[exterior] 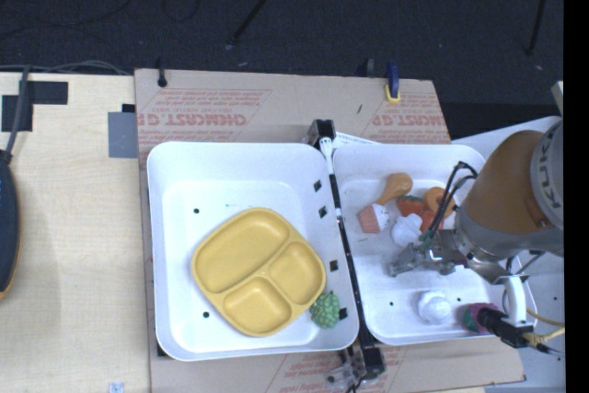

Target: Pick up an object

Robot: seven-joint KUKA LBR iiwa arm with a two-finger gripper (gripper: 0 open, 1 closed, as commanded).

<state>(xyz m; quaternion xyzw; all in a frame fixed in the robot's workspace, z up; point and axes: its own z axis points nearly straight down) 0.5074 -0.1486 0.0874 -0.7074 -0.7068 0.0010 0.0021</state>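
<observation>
Camera view looks down on two shallow white bins set side by side on a cardboard-covered surface. The arm reaches in from the right over the right bin, its orange band showing as a broad rounded shape and the grey wrist below it turned toward the left. The gripper hangs low over the middle of the right bin, pointing left. How far its fingers are spread cannot be told, and nothing can be seen held between them.

Just beyond the gripper, toward the far side of the right bin, lies a cluster of small things: a tan drumstick-shaped piece, a pink block to its near left, a red and orange piece partly behind the arm's cables, and a white lump close to the gripper. A round white object sits alone on the near side of this bin, and a small purple and green item lies at the near right corner.

The left bin holds a yellow divided plate lying flat, with a green bunch of grapes just beside its near right edge.
</observation>
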